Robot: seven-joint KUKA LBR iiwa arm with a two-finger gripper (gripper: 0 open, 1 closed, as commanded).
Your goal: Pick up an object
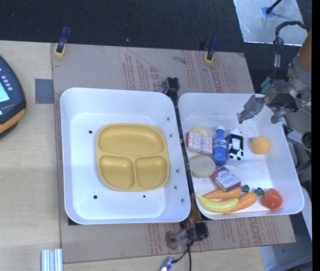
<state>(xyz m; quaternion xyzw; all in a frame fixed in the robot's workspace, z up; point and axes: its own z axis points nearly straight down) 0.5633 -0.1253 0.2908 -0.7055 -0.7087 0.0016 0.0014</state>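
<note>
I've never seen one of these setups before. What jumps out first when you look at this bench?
The eye lands first on the yellow divided tray sitting alone in the left white bin. Next is the colourful heap of toy food in the right white bin: a banana, carrots, a tomato, a blue bottle and an orange ball. The end effector hangs over that bin's far right corner, fingers spread, gripping nothing.

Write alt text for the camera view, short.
The gripper hovers open above the right bin, which holds toy food: a banana, carrots, a tomato and a blue bottle. The left bin holds a yellow divided tray.
</note>
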